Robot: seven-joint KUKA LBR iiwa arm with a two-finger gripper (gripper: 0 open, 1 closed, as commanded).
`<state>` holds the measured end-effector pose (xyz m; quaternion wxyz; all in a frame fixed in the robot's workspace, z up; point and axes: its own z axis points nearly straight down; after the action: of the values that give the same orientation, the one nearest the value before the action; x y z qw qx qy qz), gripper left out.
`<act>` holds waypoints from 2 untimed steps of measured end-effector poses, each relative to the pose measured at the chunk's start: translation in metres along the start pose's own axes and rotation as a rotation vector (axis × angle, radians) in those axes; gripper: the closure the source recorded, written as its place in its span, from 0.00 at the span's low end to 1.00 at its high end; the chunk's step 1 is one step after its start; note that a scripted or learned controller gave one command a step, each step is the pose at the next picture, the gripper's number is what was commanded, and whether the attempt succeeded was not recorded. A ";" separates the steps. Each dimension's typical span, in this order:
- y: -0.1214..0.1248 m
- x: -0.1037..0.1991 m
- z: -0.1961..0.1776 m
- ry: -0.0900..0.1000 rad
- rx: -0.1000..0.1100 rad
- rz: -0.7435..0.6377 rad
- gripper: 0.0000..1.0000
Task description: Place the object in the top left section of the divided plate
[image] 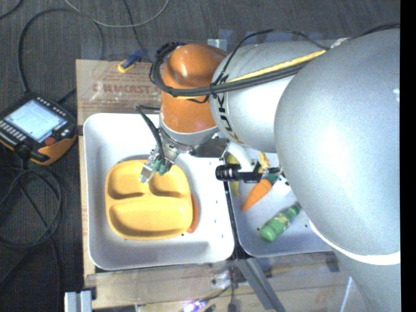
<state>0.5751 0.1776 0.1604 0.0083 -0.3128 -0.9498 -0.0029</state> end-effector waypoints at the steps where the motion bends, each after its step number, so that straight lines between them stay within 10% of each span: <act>1: 0.000 0.000 0.000 0.000 0.000 0.000 0.00; 2: 0.001 0.000 -0.007 0.003 -0.001 0.001 1.00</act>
<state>0.5755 0.1782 0.1676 0.0098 -0.3131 -0.9497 -0.0038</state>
